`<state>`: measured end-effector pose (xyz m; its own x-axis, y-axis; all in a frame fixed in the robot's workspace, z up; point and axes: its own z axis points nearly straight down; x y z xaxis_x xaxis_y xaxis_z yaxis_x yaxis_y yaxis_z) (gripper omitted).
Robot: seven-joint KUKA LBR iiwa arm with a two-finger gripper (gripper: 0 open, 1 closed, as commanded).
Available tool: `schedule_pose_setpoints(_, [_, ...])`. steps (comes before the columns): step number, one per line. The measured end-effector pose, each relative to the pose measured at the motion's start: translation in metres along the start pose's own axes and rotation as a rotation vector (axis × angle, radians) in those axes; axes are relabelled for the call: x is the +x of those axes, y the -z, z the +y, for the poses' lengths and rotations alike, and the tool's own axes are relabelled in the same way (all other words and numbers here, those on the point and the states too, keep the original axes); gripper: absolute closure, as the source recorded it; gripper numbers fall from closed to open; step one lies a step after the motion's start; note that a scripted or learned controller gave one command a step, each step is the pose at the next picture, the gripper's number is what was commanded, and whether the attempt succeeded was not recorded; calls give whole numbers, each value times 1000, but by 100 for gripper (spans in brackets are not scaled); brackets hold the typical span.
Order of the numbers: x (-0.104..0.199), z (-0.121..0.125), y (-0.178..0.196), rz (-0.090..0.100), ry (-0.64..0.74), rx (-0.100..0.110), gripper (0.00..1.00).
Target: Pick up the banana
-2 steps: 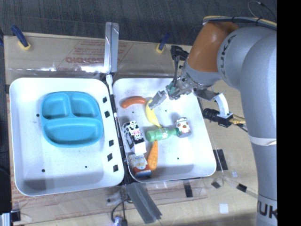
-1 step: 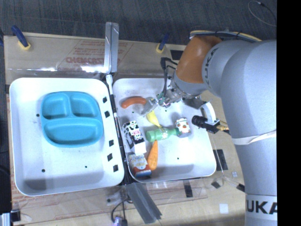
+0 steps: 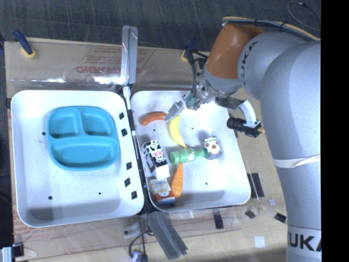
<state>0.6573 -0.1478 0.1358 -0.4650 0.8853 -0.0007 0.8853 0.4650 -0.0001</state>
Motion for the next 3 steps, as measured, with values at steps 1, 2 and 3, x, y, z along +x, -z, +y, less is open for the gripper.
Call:
schedule_pose_setpoints(1, [-6,-9,-44,1,32,1,0])
schedule_pose_setpoints(2, [-6,-7,-32,-1,36,0,100])
schedule_pose_setpoints(3, [22,12,70,0,36,0,100])
